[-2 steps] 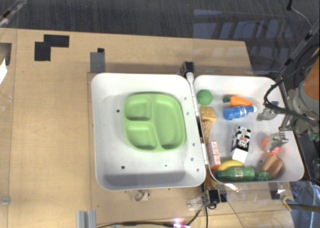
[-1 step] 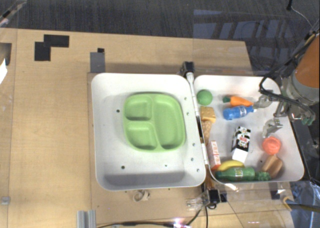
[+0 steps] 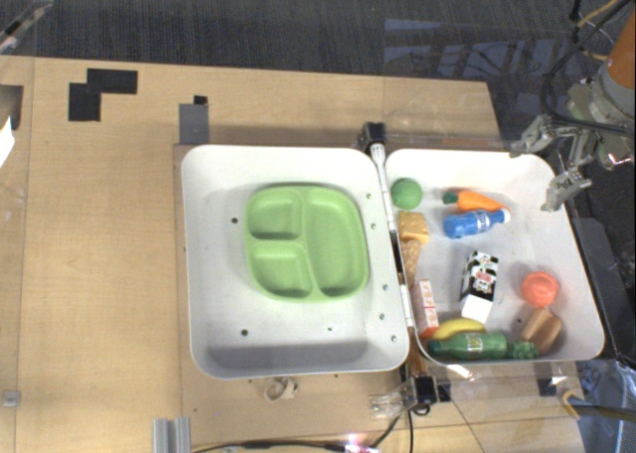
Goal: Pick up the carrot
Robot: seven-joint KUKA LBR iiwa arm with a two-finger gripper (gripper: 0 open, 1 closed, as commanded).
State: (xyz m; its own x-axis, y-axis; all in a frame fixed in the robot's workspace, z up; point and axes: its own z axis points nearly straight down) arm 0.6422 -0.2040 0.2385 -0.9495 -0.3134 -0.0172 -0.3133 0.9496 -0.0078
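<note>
The carrot (image 3: 475,201) is orange with a green stub and lies on its side near the back of the right bin (image 3: 586,287). It sits just behind a blue bottle (image 3: 475,224). My gripper (image 3: 538,173) hangs over the bin's far right corner, to the right of the carrot and apart from it. Its two fingers are spread open with nothing between them.
The right bin also holds a green ball (image 3: 405,192), a cracker box (image 3: 413,228), a milk carton (image 3: 481,278), an orange-red round item (image 3: 541,289), a brown piece (image 3: 543,327), a banana (image 3: 459,327) and a green bottle (image 3: 479,346). In the left bin (image 3: 214,342) lies a green divided plate (image 3: 303,242).
</note>
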